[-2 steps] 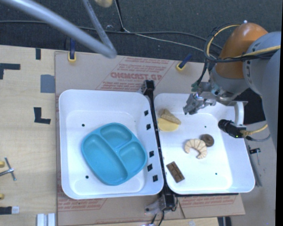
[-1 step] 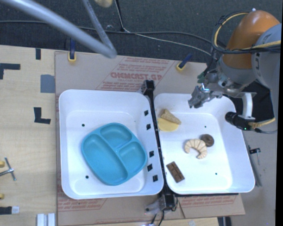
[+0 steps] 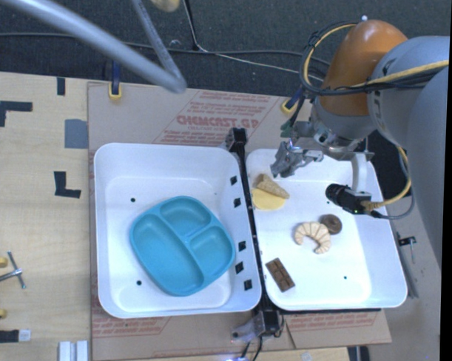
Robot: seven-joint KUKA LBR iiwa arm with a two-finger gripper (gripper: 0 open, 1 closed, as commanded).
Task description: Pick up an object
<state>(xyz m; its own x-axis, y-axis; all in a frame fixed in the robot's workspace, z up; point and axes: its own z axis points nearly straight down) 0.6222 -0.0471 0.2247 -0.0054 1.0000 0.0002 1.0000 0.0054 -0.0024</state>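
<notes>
Gripper [image 3: 286, 162] hangs right over the yellow cheese wedge [image 3: 269, 194] in the right bin [image 3: 370, 292], probably lining up a grab. Fingers look spread, nothing between them

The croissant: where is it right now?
The croissant lies in the right bin, near its middle, touching the small brown donut at its upper right, with the cheese wedge up-left and the chocolate bar below-left.

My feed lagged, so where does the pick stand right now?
Done: the gripper is over the right bin, just above the cheese. In hand: nothing visibly between its fingers. Left: the grasp and lift; the croissant, donut and chocolate lie untouched.
</notes>
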